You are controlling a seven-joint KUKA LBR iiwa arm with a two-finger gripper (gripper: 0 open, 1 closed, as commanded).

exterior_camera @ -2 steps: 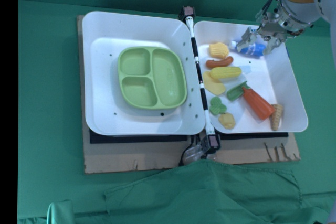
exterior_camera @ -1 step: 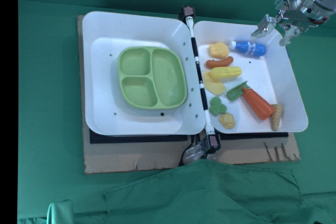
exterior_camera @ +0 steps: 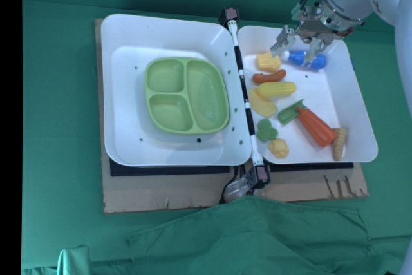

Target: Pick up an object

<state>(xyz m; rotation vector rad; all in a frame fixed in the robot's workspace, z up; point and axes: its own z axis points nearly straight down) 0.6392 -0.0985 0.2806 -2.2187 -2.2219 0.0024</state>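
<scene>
The right white bin [exterior_camera: 357, 96] holds several toy foods: a blue bottle-like piece [exterior_camera: 308, 59], a yellow cheese wedge [exterior_camera: 268, 62], a red sausage [exterior_camera: 269, 76], a corn cob [exterior_camera: 277, 89], a yellow chip [exterior_camera: 261, 103], an orange carrot with a green top [exterior_camera: 312, 123], a green broccoli [exterior_camera: 266, 131], a small yellow piece [exterior_camera: 279, 148] and a tan cone [exterior_camera: 338, 142]. My gripper [exterior_camera: 296, 50] hangs over the bin's far part, fingers spread, just above the blue piece and beside the cheese. Nothing sits between the fingers.
The left white bin [exterior_camera: 129, 42] carries a green divided plate [exterior_camera: 187, 94]. A black-and-white divider [exterior_camera: 243, 90] runs between the bins. Green cloth covers the bench, bunched at the front [exterior_camera: 257, 235].
</scene>
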